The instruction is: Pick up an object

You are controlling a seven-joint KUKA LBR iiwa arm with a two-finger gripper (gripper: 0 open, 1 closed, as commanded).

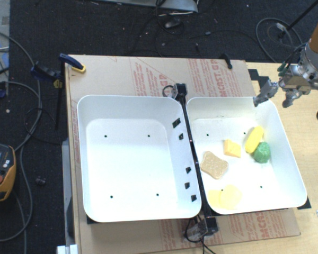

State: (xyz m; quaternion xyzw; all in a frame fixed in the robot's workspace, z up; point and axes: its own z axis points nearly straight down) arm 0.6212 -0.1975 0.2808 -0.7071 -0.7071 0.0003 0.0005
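- Gripper (276, 93) at the upper right, above the far right corner of the right bin (291, 157); two fingers spread apart, nothing between them.
- Left finger (265, 93) overlapping the bin's far rim in this slanted view; contact with the rim impossible to judge.
- Arm (315, 57) cut off by the right edge, just a grey wrist and a sliver of orange visible.
- Five objects in the right bin, all well apart from the gripper:
- Yellow banana-like piece (254, 139), tilted, touching the green lump (262, 152) just below and right of it; exact shape of the green lump hard to make out.
- Small yellow wedge (232, 148) just left of those two.
- Tan bread-shaped slice (214, 165) near the divider side, lying flat.
- Pale yellow piece (226, 197) near the front rim, low in contrast against the white floor, outline blurred; one piece or two overlapping, cannot tell.
- Left bin (95, 157) beside it, the two bins meeting along a dark seam with black clips (188, 170).
- Cardboard sheet (143, 75) under both bins, red printing reversed and partly covered.
- Blue and yellow clamp (72, 63) at the sheet's far left corner.
- Orange and black device (1, 172) on the dark floor, cropped by the left edge.
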